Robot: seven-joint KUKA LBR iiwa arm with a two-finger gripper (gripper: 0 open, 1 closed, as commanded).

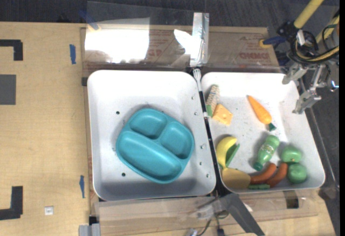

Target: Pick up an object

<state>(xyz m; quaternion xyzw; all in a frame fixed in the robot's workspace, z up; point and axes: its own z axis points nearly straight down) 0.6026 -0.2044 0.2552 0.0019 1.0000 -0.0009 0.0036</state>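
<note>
Hovering at the far right corner of the right bin (315,146), the end effector (308,95) carries nothing that can be seen, and whether it is apart or together I cannot tell.

Every candidate lies below and to its left in that bin: the carrot (260,109) nearest, then the cheese wedge (222,115) and corn cob (212,98), with the banana (226,150), green bottle (266,152), sausage (269,174) and green pepper (294,165) farther down.

The lower pile is my worry; those pieces touch or overlap, so a descent there could nudge neighbours or close on two at once. The bin wall just beside the end effector could also catch it.

Cables clutter the wrist, blurring its outline.
</note>
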